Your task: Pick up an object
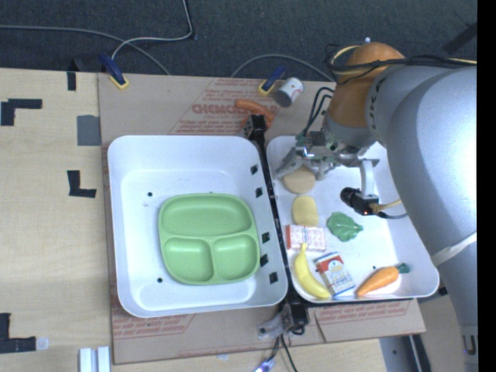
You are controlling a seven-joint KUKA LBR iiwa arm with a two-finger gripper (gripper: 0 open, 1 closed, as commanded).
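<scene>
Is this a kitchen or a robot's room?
Most likely a robot lab, not a kitchen. A grey arm reaches over two white bins on a cardboard-covered bench, cables trail across it, and the food, like the banana and carrot, looks like toys.

left bin [128,208]: open around green tray [208,236] | right bin [403,242]: crowded, arm [418,130] overhead
</scene>
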